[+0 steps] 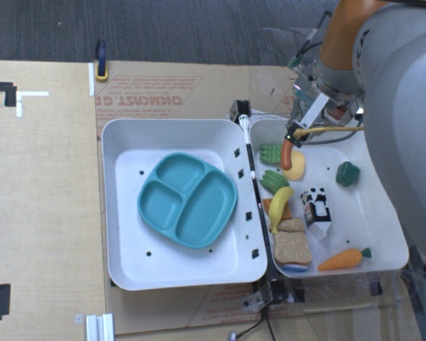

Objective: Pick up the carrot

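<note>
**Carrot at the near corner, jaws at the far end of the bin**

The carrot point(343, 259) lies on its side in the right bin point(383, 222), close to the near wall, its green stub pointing toward the near right corner and its tapered orange tip pointing toward the slice of bread point(292, 248). It is judged to be a light, rigid plastic toy with a smooth, somewhat slippery skin, so it is likely to roll or squirt away if pinched off-centre. A hold is best taken across the thick part of the body, nearer the green end than the tip, with the jaws set crosswise to its long axis (the taper would otherwise push it out of the grip). The bin wall just beside it leaves little room on that side.

The gripper point(292, 135) hangs over the far left part of the same bin, above a red-and-yellow piece point(292, 160) and a green ridged piece point(270, 153). Whether the jaws are open or closed cannot be told; nothing is seen held between them. The carrot is well apart from them, toward the near edge of the bin, with a banana point(280, 202), a black-and-white toy point(316, 206) and the bread lying between. A green pepper point(347, 174) sits off to the side. A teal plate point(187, 199) rests in the left bin point(121, 212).
</note>
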You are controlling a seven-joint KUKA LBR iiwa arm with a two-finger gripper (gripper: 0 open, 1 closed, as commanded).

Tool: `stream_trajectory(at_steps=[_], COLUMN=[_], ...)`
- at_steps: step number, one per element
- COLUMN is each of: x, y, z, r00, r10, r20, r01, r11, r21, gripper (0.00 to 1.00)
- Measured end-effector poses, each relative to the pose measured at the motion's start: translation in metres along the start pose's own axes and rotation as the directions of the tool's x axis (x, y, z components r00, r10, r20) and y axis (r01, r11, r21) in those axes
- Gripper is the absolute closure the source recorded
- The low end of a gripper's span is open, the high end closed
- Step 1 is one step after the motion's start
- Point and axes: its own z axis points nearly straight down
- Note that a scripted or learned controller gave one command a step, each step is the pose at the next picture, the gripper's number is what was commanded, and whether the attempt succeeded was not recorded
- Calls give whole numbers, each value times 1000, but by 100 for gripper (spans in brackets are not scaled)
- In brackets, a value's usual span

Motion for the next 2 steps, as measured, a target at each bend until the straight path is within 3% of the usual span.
stream_trajectory(at_steps=[1, 2], x=[0, -32], y=[0, -46], z=[0, 31], r00=[1000, 999], r10=[-1, 38], r20=[1, 2], r01=[1, -38], r11=[1000, 999], r21=[1, 4], gripper=[0, 0])
